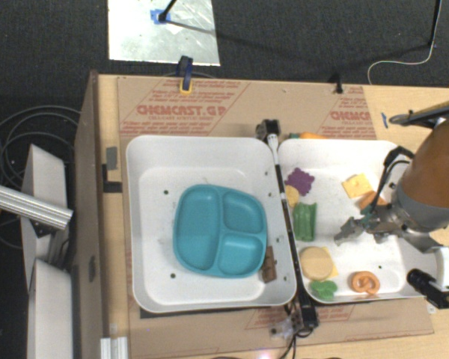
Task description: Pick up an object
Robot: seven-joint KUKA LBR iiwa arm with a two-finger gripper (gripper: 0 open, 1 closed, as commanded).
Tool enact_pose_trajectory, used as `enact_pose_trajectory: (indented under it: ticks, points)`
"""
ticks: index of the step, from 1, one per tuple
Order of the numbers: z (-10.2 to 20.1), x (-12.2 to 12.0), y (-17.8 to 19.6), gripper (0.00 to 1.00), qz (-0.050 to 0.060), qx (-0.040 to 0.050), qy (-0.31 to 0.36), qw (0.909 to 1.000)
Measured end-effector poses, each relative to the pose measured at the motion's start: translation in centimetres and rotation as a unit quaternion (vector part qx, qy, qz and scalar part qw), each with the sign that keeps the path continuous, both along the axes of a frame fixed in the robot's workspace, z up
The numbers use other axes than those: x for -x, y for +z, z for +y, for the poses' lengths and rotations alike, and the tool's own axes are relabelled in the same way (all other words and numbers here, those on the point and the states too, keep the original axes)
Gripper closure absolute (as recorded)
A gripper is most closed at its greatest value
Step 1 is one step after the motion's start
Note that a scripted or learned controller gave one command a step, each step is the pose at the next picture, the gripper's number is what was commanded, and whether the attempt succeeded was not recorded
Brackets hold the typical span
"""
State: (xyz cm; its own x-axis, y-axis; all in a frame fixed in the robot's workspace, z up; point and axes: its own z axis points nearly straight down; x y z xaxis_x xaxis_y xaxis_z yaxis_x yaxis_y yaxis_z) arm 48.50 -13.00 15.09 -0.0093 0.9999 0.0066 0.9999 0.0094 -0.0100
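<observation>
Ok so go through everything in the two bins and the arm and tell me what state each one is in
Teal divided plastic plate: flat, upright, in the left white bin.
Green toy pepper: lying in the right white bin.
Purple toy grape cluster: lying free.
Yellow toy cheese wedge: lying free.
Tan round toy cookie: lying flat.
Orange toy pretzel: lying flat.
Gripper: low over the right bin, holding nothing.
</observation>
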Motion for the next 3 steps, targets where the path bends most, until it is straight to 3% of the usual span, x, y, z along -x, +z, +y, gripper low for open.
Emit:
enact_pose_trajectory:
  ticks: [1,2,3]
  points:
    - [-6.1,-8.3,0.5,0.0,-0.01,0.006,-0.003,0.9999]
    - [-4.1,-12.8,-6.6,0.0,-0.01,0.0039,0.0,0.9999]
    - [-6.4,-1.1,-2.9,0.0,-0.002,0.0028,-0.008,1.0]
